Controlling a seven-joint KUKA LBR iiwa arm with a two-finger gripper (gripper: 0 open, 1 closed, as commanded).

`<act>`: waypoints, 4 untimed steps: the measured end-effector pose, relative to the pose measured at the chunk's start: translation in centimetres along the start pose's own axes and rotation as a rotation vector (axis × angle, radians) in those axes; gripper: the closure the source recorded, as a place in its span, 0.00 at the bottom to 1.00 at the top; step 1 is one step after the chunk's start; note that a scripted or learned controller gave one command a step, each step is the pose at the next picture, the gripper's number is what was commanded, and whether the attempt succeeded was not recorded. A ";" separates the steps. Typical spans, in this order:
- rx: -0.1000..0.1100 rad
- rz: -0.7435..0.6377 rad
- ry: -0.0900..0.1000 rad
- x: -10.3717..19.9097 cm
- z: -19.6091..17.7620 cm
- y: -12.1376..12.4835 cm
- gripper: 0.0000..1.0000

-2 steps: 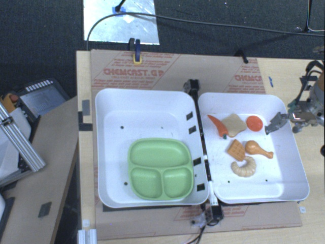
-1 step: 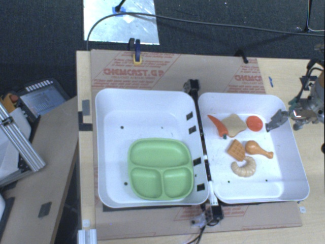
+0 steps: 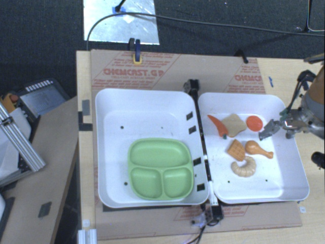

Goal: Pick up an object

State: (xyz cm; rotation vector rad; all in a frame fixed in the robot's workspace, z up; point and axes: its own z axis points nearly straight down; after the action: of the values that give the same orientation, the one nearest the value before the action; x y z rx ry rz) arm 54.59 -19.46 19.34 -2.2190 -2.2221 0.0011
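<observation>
Left of end effector (image 3: 270,129), tomato slice (image 3: 254,122)

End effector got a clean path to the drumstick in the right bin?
Probably yes. The end effector sits just above-right of the drumstick, with bare bin floor between them. The waffle piece touches its left end, so a grasp nearer the right end looks safer.

I see two smooth, glossy white plastic bins (image 3: 109,136) on matt brown cardboard sheeting (image 3: 172,70). The pale green divided plate (image 3: 160,168) looks like smooth satin plastic; far behind lies shiny crinkled foil (image 3: 122,14).
</observation>
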 end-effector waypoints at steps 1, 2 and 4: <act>0.001 0.000 0.001 0.6 6.1 0.2 0.00; 0.000 0.000 0.000 0.7 11.1 0.3 0.00; -0.006 -0.001 -0.002 0.1 5.4 0.5 1.00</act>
State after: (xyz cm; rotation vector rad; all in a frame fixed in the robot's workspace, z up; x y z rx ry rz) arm 55.09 -19.39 13.96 -2.2222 -2.2273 -0.0034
